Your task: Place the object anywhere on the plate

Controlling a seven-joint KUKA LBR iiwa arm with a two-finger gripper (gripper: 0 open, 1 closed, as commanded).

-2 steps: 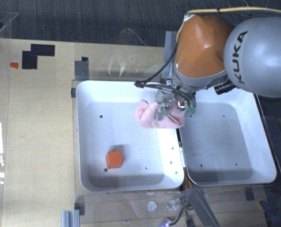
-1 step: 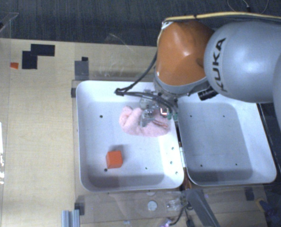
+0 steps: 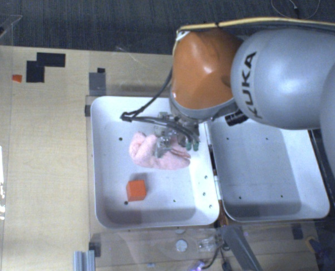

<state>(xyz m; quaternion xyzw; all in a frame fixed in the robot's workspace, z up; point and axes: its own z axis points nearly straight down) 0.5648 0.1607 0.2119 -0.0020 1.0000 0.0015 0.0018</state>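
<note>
Arm's jaws sit right over the pink soft object in the left bin, can't tell their opening; orange block lies below-left of it.

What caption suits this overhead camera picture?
Tool over a pink plate in the left bin; orange block nearby.

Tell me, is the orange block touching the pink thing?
Apart. The camera view shows bare white bin floor between the orange block and the pink thing, which lies higher up under the gripper.
</note>
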